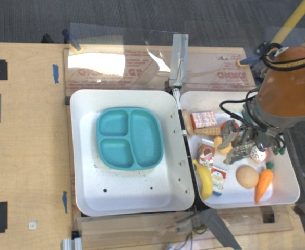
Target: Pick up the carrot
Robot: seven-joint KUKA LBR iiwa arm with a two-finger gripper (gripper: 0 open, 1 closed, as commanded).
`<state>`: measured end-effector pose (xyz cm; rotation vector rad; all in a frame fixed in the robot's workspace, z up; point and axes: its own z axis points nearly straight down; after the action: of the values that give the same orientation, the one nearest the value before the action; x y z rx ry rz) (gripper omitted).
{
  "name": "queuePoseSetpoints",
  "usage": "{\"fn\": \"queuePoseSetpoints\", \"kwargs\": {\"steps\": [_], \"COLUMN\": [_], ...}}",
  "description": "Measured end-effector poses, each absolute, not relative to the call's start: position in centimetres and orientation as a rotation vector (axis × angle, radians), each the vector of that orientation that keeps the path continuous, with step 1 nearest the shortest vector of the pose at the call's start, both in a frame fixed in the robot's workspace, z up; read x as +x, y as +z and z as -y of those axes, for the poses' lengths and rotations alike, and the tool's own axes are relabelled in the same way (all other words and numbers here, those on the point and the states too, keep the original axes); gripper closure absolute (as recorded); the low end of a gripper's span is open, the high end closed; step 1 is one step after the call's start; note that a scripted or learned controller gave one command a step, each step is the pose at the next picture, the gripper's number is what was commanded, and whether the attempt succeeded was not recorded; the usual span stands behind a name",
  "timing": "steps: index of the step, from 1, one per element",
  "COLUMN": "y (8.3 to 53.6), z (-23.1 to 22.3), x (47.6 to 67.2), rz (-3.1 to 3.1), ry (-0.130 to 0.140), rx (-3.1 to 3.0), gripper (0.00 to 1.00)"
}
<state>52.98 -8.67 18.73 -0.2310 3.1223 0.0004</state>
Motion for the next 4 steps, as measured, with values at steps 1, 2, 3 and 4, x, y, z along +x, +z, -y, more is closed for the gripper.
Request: {"fn": "queuePoseSetpoints", "kwargs": {"steps": [1,2,3,4], "y": [18.5,12.0,8.7,8.7], "z": [8.8,16.7,19.8,17.1], "x": [52.8,48.2,48.7,48.6], "rz": [-3.127,-3.130,-3.131,-3.134], "ry": [0.000,0.000,0.000,-0.002], "rx": [-0.227,-0.297,-0.165,0.044], "gripper": [0.00,0.00,0.00,0.00]}}
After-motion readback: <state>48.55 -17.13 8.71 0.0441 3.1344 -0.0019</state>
